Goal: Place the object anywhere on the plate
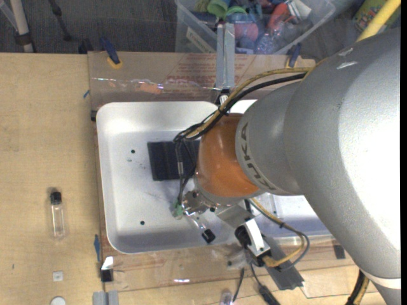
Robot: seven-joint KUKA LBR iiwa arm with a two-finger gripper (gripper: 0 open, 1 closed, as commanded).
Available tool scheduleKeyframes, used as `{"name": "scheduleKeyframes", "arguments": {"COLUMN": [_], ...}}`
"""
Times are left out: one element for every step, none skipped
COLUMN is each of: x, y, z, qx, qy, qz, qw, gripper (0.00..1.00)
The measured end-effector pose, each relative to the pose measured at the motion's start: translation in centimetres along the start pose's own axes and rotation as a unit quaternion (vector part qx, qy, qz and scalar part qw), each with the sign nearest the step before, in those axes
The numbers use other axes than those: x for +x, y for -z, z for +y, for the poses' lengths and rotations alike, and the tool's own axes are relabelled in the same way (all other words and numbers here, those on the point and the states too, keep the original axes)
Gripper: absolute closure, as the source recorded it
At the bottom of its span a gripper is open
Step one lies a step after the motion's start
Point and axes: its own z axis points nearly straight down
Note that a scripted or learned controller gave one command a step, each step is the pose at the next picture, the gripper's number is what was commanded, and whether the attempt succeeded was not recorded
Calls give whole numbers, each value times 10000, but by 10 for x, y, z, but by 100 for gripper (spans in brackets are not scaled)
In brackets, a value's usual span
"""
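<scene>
Looming matte grey arm (331,126), glossy orange band (219,164), smooth white bin (121,170)

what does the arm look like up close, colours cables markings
The arm is a thick, rounded grey tube with a glossy orange band above the wrist. Dark letters run down the grey ring beside the band. Black and yellow cables run along it, and more cables hang below near a white connector.

Arm (305,126) covers bin's (121,170) right; left floor open beside black block (164,160).
</scene>
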Motion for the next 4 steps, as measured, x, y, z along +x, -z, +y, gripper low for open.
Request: {"name": "scheduleKeyframes", "arguments": {"x": [-8,-10,-65,-47], "y": [-6,-9,-11,48], "z": [87,140,151,163], "qx": [123,155,107,95], "qy": [-1175,1712,3890,4173], "qz": [16,60,87,77], "qw": [9930,9851,9211,9087], "gripper": [100,100,100,100]}}
